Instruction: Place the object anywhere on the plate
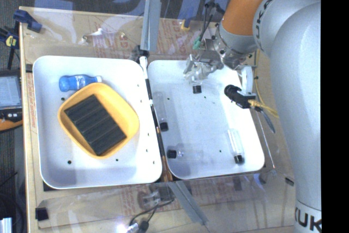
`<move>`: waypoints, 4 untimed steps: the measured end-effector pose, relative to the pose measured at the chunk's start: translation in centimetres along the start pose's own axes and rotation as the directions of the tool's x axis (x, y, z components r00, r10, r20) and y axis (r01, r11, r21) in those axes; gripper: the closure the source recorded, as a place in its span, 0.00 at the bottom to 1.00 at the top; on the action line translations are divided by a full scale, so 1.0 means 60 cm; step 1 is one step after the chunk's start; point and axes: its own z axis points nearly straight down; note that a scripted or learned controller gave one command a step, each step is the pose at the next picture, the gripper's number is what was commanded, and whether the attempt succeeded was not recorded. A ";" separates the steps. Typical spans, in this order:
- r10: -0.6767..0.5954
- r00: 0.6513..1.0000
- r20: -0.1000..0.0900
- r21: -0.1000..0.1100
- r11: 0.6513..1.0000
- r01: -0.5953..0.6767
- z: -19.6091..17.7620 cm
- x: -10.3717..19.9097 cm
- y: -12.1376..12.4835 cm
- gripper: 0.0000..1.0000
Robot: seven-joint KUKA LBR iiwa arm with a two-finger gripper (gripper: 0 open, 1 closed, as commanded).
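I'm parking the gripper [196, 75] over the right bin's [210, 169] far edge; can't tell its grip state. Blue bottle [76, 82] is lying in the left bin [46, 172], touching the yellow plate's [126, 112] far rim, not on it yet.

A pale wooden bench [82, 30] carries two shallow white plastic bins. The left bin [46, 166] touches the right bin [212, 169].
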 end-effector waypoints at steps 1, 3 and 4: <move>-0.169 0.986 0.001 0.002 0.986 0.169 0.109 0.075 -0.027 1.00; -0.508 0.861 0.000 0.003 0.861 0.508 0.036 0.250 -0.130 1.00; -0.507 0.862 0.001 0.003 0.862 0.507 0.036 0.249 -0.130 0.00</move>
